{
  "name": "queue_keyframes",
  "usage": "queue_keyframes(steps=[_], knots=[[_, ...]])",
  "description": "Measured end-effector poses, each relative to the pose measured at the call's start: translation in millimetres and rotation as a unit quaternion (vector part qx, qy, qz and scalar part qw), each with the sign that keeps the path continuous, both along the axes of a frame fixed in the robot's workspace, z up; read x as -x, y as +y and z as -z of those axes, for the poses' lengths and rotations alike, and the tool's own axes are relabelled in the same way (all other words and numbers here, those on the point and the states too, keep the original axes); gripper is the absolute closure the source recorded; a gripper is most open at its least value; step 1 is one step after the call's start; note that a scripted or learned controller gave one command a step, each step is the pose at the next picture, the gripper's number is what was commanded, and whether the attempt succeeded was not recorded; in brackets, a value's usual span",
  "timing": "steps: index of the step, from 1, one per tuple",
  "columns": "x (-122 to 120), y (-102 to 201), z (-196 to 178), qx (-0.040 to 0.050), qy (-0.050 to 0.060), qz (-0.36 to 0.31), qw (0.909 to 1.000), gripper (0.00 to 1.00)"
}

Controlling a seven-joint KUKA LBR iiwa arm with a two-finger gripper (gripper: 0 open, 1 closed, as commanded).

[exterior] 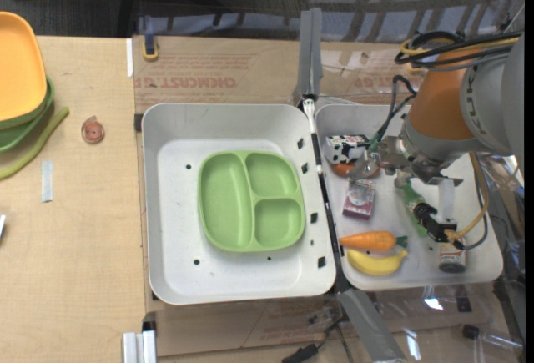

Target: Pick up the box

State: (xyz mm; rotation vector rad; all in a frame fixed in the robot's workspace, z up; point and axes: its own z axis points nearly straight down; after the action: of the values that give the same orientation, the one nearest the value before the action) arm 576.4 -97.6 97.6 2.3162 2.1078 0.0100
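The box (359, 200) is small, pink and purple, and lies flat in the left half of the right bin (492, 265). My gripper (370, 166) hangs just above the box's far end, beside a black-and-white cow toy (345, 148) and a red piece (342, 168). The grey wrist with its orange band (442, 107) covers the middle of the bin behind it. I see nothing lifted off the bin floor.
An orange carrot (371, 242) and a yellow banana (375, 261) lie at the bin's near side. A green item (415, 201) and a small bottle (451, 258) sit to the right. The left bin (167, 211) holds a green divided plate (250, 201).
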Motion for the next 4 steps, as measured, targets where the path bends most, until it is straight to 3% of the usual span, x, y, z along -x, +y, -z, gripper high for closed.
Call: queue_keyframes(steps=[1, 2, 3, 4], knots=[[17.6, 0.4, -0.1, -0.0018, -0.001, 0.041, 0.9991, 0.0], [19.7, -1.1, 0.0, 0.0019, -0.001, -0.209, 0.9779, 0.0], [32.8, -5.1, 0.2, -0.0003, -0.001, -0.139, 0.9902, 0.0], [55.3, -2.5, 0.4, 0.0008, -0.001, -0.141, 0.99, 0.0]])
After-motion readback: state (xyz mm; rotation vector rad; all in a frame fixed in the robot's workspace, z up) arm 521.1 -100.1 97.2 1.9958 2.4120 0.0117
